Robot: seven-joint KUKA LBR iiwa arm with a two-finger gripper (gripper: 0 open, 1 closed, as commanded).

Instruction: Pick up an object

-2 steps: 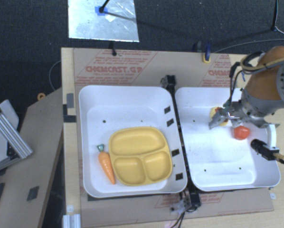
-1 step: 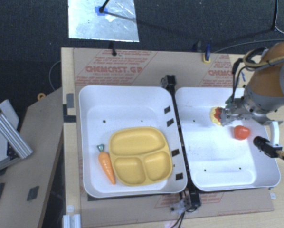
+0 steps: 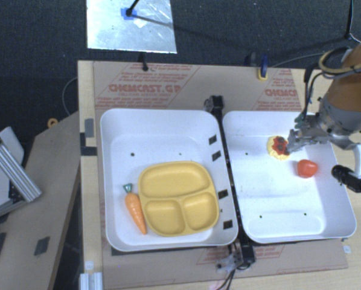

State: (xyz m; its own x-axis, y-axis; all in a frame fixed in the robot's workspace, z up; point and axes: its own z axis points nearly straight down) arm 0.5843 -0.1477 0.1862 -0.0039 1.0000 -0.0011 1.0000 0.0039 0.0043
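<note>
The arm enters from the right, its claw [image 3: 295, 139] low in the right bin [image 3: 289, 222], right against a small yellow and red toy [image 3: 278, 148] near the bin's upper middle. I cannot tell the claw's state, nor exactly what the toy is. A red tomato [image 3: 307, 168] lies just beside it. In the left bin [image 3: 117, 162], a yellow divided plate [image 3: 177, 197] sits with a carrot [image 3: 134, 209] touching its left edge.

Two shallow white plastic bins [image 3: 168, 122] hold a pale yellow three-compartment plate [image 3: 177, 198], an orange toy carrot with a green top [image 3: 135, 213], a red rounded tomato-like toy [image 3: 307, 168] and a small yellow piece with red-and-dark topping [image 3: 278, 147].
</note>
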